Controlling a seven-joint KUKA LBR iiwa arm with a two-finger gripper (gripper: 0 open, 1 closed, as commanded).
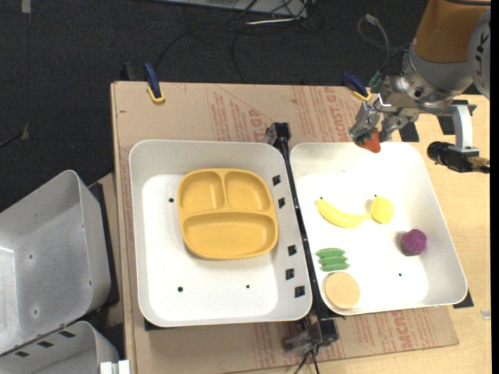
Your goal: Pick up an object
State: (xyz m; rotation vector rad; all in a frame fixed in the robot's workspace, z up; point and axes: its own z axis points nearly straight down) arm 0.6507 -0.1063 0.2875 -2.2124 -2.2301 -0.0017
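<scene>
While the gripper (374, 133) hangs above the far edge of the right white plastic bin (441, 201), a small red-orange object (373, 141) shows between its fingers, so I judge that the fingers are closed on it. How firm this grip is I cannot say, because the piece is small and partly covered by the finger tips.

In my opinion the main risk is that the red-orange piece slips out. It sits low at the finger tips, and if only its edge is pinched, any quick motion of the grey arm with the orange band (452, 14) can shake it free. It would then fall on the bin rim or on the brown cardboard sheet (234, 111) behind, out of the bin.

Other objects lie on the floor of the same bin, well apart from the gripper: a yellow plastic banana (339, 213), a small yellow lemon-like fruit (381, 209) just beside it, a purple round fruit (414, 241), a green ridged toy vegetable (333, 259) and a flat tan disc (341, 290). They are not in danger now.

The yellow divided plate (228, 213) rests in the left white bin (156, 232). If the arm travels low toward that side, the held piece may strike the black clips (290, 232) between the two bins.
</scene>
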